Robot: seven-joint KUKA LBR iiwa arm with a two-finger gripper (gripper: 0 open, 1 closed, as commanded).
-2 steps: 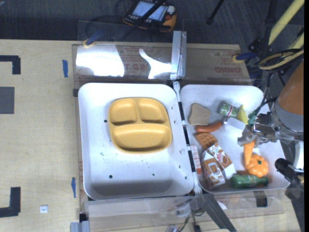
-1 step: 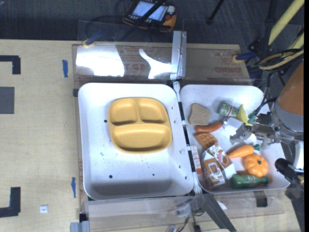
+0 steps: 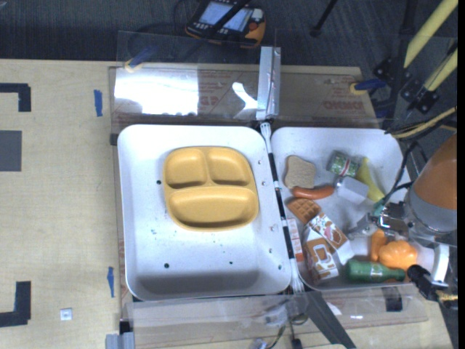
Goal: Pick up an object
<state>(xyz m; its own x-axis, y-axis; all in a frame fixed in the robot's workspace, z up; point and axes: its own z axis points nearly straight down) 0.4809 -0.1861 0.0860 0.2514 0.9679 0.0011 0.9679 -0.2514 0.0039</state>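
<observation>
We find the gripper (image 3: 379, 221) low at the right edge of the right bin (image 3: 392, 145), hanging from the grey wrist below the arm's orange band (image 3: 438, 180). Its tip is lost among cables and toy food, so we cannot tell whether it is spread, pressed together or pinching anything.

Just beside it lie an orange toy fruit (image 3: 397, 254) and a green bottle (image 3: 373, 270) on its side against the bin's near wall. We judge these the likeliest targets, since they are nearest the tool. A small printed carton (image 3: 324, 250) leans next to them, and a waffle piece (image 3: 303, 209), a sausage (image 3: 314, 192) and a bread slice (image 3: 300, 171) sit further left. A green can (image 3: 342, 164) and a long yellow piece (image 3: 372, 182) lie towards the far wall. The heap looks tumbled rather than arranged, as if poured in to give the arm many candidates.

The left bin (image 3: 134, 217) holds only a yellow divided plate (image 3: 211, 186), set flat near its middle.

The carton's brown and white print is too small for us to read. Reddish lettering on the cardboard (image 3: 218, 86) behind the bins is washed out by glare.
</observation>
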